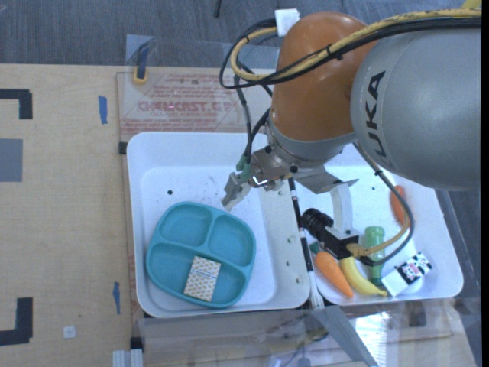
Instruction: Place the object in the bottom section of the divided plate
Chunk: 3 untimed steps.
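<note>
The teal divided plate (164,243) lay in the left bin (145,167), toward its near edge. A tan, checked square wafer (202,276) lay flat in the plate's large bottom section, apart from the two smaller sections above it.

The hand (234,192) hung over the bare white floor of the left bin, just beyond the plate's upper right rim, with nothing visibly held in it. Whether it was wide or narrow could not be told from this angle. The bulky grey and orange arm (367,90) covered much of the far part of the right bin (451,281).

In the right bin, near its front, a carrot (334,272) and a banana (359,277) lay side by side, touching. A green item (373,239) stood just behind them, and a white block with black marks (409,272) lay just to their right. Another orange piece (398,205) sat farther back. The pale wooden tabletop (61,205) to the left carried strips of blue tape (102,109).
</note>
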Each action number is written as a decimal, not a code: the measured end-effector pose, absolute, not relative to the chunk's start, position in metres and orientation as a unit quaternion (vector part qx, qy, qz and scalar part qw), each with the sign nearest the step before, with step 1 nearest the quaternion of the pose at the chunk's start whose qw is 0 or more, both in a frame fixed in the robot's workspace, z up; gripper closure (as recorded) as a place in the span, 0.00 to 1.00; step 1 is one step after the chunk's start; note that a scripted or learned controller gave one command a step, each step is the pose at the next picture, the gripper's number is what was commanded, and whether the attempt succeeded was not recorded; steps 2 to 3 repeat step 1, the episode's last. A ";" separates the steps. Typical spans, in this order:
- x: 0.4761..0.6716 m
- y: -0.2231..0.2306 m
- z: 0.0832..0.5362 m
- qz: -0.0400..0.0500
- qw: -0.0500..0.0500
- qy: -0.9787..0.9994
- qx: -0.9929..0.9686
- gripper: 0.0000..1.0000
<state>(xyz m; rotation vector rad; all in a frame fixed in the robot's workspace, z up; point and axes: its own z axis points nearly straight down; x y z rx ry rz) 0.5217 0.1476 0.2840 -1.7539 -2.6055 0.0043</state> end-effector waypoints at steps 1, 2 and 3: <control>0.481 0.151 0.347 0.000 0.000 -0.935 -0.355 0.00; 0.481 0.151 0.347 0.000 0.000 -0.935 -0.355 0.00; 0.481 0.151 0.347 0.000 0.000 -0.935 -0.355 0.00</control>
